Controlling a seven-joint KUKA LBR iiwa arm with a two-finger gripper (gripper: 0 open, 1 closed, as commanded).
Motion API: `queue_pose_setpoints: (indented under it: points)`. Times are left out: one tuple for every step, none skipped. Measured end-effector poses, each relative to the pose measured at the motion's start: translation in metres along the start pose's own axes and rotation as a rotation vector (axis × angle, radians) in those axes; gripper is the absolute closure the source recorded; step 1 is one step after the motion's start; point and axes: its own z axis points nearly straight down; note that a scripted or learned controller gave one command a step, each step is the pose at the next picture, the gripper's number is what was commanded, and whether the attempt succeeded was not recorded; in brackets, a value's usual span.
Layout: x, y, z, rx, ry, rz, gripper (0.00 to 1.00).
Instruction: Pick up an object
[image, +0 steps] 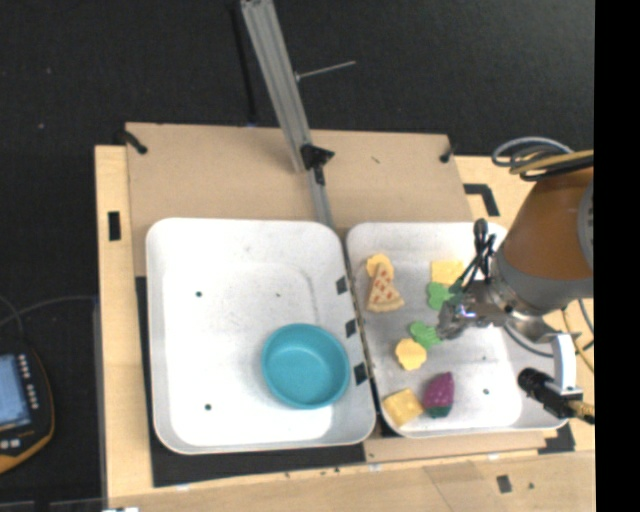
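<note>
The pincer (455, 322) hangs low in the right bin (500, 395) beside a green toy (425, 334); I cannot tell its opening or any hold.

Two bins sit side by side: the left bin (200, 260) holds a bowl (304, 364) near its front right corner. The right bin (400, 240) holds the rest — a pizza slice (382, 284) toward the back left, a grape bunch (438, 393) at the front, with the gripper (458, 318) between them over the middle.
</note>
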Motion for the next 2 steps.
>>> queue_pose_setpoints:
  points:
    - [0.002,-0.006,-0.056,0.003,0.000,0.000,1.00]
    - [0.001,-0.004,-0.095,0.005,0.000,0.000,1.00]
